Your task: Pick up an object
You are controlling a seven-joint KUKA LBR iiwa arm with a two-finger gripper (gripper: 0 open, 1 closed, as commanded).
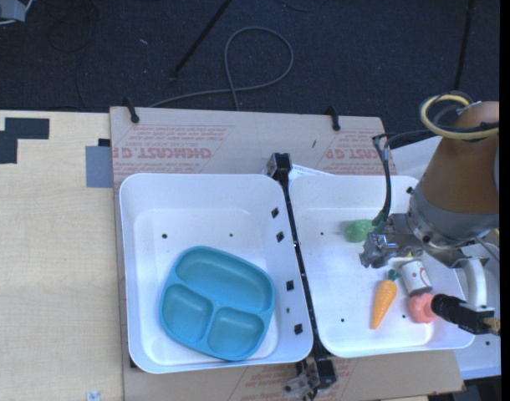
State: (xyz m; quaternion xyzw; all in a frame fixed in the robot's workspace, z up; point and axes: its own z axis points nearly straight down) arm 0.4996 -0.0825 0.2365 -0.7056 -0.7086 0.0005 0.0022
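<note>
Camera view. Two bins on the pale surface (pixel 46 266). The left bin (pixel 155 224) holds a blue divided plate (pixel 217 302), lying flat toward the bin's 5 o'clock corner. All the small items are in the right bin (pixel 339 291).

The arm (pixel 460 174) enters from 3 o'clock and is low over the right bin. The end effector (pixel 379 249) is near the bin's centre, a little toward 1 o'clock. Its own metalwork and the slant of the camera hide its working end, so I cannot tell how far open it is. I see nothing held in it.

A green lump (pixel 356 230) lies just beside the end effector at its 10 o'clock; I cannot tell whether they touch. A toy carrot (pixel 383 302) lies at its 6 o'clock, clear of it, with the leaf end uppermost in the frame. A small white cylinder (pixel 414 276) lies at 4 o'clock, near the carrot's top. A pink piece (pixel 420 307) lies beyond it, toward the bin's 4 o'clock corner.

Judgement: this is the approach stage and no pick has been made. The green lump is the likeliest target because it is closest. To do this step well:
- Centre over the lump rather than beside it; a descent from the present offset would likely nudge it toward 10 o'clock.
- Descend straight and close only once the lump is straddled.
- The lump looks soft and rounded, so a light off-centre pinch may squeeze it out.
- The carrot is the fallback. Grip it across the body, clear of the cylinder.
</note>
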